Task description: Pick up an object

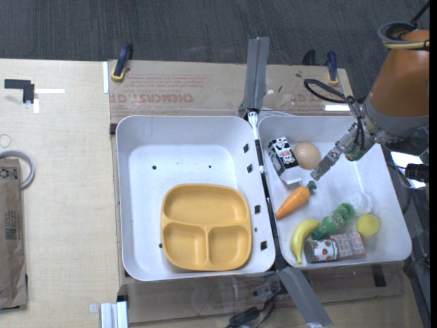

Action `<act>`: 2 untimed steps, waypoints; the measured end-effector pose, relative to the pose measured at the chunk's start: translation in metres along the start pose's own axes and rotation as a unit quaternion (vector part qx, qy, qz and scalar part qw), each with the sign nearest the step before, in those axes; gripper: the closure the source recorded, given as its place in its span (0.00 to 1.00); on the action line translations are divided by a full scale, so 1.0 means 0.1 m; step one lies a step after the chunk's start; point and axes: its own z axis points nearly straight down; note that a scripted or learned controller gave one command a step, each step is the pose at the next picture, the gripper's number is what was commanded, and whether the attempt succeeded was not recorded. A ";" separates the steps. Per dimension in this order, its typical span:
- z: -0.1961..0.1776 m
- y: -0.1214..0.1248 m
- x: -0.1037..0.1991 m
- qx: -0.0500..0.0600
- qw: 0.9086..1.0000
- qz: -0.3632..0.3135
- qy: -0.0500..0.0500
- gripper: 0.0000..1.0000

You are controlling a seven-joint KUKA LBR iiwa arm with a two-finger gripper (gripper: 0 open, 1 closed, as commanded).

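jaws: the gripper [319, 171] sits in the right half of the frame, over the right bin [388, 183]. It comes down at a slant from the upper right, tip pointing lower left. Whether the jaws are apart or together, honestly can't tell, too small and blurry at the tip. Nothing visibly held.

nearest thing: the carrot [293, 201], just below and to the left of the tip, pretty much next to it. Looks like the likely pick, but that's my guess.

carrot axis: lies on a diagonal, green top at the upper right near the tip, orange point heading lower left toward the divider between the bins.

the key bit: the arm's slant and the carrot's long axis run roughly the same way, so the jaws would want to close across the carrot, not along it.

other candidates: a small black-and-white carton [282, 154] and a tan egg-like ball [306, 154] sit up-left of the tip, close together. Banana [301, 236] is further down the frame.

left bin: holds a yellow divided tray [205, 225], well apart from the action.
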 end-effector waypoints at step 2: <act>-0.12 -0.10 0.00 0.000 1.000 -0.018 -0.001 1.00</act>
